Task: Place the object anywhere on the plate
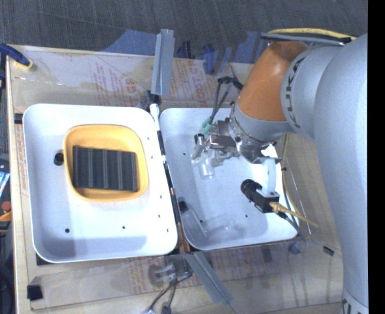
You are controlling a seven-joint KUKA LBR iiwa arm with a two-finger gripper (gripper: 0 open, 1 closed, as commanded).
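Observation:
A yellow plate [104, 135] with a dark grey ridged middle lies in the left white bin [48, 227]. My gripper [206, 157] hangs over the upper middle of the right white bin [187, 237], well to the right of the plate. Just below the gripper is a small clear, glassy shape [208, 170]; I cannot tell whether it is held. Another faint clear shape [225, 227] lies near the right bin's front wall.
A small black spot [59, 157] sits on the left bin's floor just left of the plate. Another small dark bit [182, 206] lies at the right bin's left wall. The big grey arm [323, 142] covers the right bin's right side.

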